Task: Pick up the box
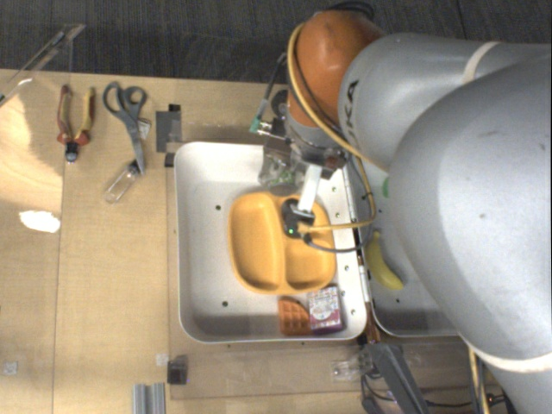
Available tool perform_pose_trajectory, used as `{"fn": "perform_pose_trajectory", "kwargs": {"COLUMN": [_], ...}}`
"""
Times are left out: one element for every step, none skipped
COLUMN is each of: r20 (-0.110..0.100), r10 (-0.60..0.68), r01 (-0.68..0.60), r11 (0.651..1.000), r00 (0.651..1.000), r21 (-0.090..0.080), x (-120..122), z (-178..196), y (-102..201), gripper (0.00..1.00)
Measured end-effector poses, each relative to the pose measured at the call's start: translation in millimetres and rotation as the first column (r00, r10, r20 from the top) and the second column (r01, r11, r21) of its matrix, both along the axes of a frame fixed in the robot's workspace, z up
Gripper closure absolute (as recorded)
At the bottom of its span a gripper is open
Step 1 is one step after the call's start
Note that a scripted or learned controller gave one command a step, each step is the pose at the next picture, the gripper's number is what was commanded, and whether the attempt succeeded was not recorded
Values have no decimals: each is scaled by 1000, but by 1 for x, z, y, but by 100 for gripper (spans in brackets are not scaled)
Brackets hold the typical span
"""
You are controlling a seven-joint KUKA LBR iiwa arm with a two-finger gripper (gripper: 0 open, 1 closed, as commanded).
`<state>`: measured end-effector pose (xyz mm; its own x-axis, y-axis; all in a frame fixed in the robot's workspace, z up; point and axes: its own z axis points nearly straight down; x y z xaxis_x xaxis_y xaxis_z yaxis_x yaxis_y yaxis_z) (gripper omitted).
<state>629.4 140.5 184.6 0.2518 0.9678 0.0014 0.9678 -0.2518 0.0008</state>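
Down at the lower right corner of the shallow white plastic bin (194, 231) in the middle of the frame is your small maroon-and-white cardboard box (325, 309). It lies flat against the bin's right wall. A flat orange waffle-patterned piece (292, 316) sits touching its left side.

The gripper (278, 169) hangs over the upper middle of that same bin, just above the top edge of the yellow two-compartment plastic dish (267, 244). So the box lies toward the bottom of the frame and a bit right of the gripper, with the whole dish in between (you'd have to clear it on the way). I'd say the box's long axis runs roughly top-to-bottom in the frame, tilted slightly, but it's small, so don't bet on that.

Honestly can't tell whether the gripper is wide or narrow from this angle, and nothing looks held.

As for writing, the box has a pale label with print too tiny to read. Dark lettering on the grey robot arm (448, 145) is cut off and foreshortened, so no luck there either.
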Motion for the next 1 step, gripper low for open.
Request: {"fn": "perform_pose_trajectory", "kwargs": {"r20": [2], "r10": [-454], "r01": [454], "r11": [891], "r00": [891], "r21": [2], "x": [-38], "z": [93], "y": [-44], "gripper": [100]}}
